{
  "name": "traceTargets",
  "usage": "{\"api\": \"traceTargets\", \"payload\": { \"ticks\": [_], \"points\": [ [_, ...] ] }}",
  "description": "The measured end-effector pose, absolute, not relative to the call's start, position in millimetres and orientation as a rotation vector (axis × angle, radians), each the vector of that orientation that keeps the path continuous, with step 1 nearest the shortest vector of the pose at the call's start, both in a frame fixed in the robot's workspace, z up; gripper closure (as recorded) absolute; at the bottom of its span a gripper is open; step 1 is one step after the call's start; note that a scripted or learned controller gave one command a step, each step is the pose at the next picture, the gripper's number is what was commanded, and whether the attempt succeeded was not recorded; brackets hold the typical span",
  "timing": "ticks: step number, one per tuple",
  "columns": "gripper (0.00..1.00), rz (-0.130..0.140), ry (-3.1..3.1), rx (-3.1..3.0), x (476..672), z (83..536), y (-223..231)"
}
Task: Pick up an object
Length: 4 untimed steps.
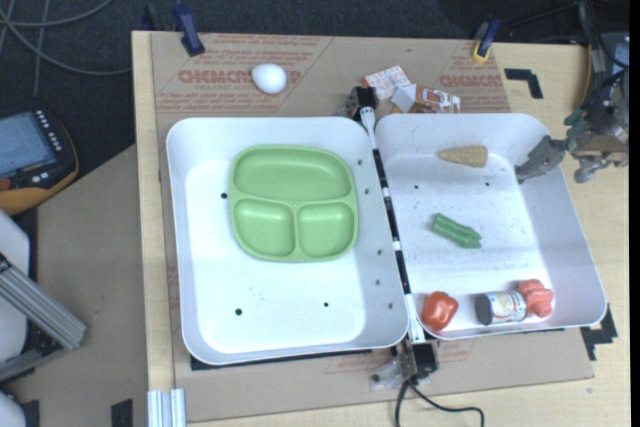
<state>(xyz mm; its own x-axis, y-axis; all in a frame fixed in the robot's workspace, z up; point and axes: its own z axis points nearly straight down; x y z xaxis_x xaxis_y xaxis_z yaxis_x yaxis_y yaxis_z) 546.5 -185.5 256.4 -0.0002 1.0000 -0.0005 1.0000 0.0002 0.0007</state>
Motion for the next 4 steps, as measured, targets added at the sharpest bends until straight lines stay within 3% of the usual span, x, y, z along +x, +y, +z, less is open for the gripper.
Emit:
{"api": "traceTargets", "payload": {
  "ticks": [1, 2, 3, 4],
  "points": [
    [0.0, -0.001, 2.225, 2.222, 530.1, 140, -102],
    [0.0, -0.002, 2.222, 2.224, 555.6, 84, -111],
    [1.0, 0.001, 2.22, 2.222, 556.5, 94, -111],
    [0.0, 0.0, 2.22, 2.222, 556.4, 94, -111]
  ]
}}
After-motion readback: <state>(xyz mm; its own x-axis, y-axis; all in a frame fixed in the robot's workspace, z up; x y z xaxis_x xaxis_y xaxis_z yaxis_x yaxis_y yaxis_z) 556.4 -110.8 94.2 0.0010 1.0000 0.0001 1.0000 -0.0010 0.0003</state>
